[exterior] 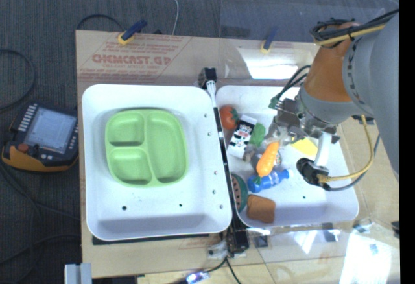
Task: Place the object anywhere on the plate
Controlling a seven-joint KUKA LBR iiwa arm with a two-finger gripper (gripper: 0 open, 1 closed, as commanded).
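At the near edge of the right bin (343,208) lies a brown, rounded object (261,209), with a dark green-rimmed round piece (238,188) just beside it at nine o'clock, against the bin wall. Beyond these, a blue bottle-like object (272,178) lies on its side, and touching it at twelve o'clock is an orange carrot-shaped object (267,158), tilted with its upper end toward one o'clock. The gripper (280,137) stands right over that upper end, its fingers a little apart on either side of the carrot's tip; whether they actually press on it cannot be told. At nine o'clock from the carrot sit a white-and-black packet (241,135) and a green piece (259,134), then a red rounded object (227,117) farther back near the bin wall. A yellow item (305,145) shows at three o'clock from the gripper. The grey arm with its orange band (329,77) rises at one o'clock. In the left bin (97,211) the green divided plate (146,146) lies flat, well apart from the carrot.
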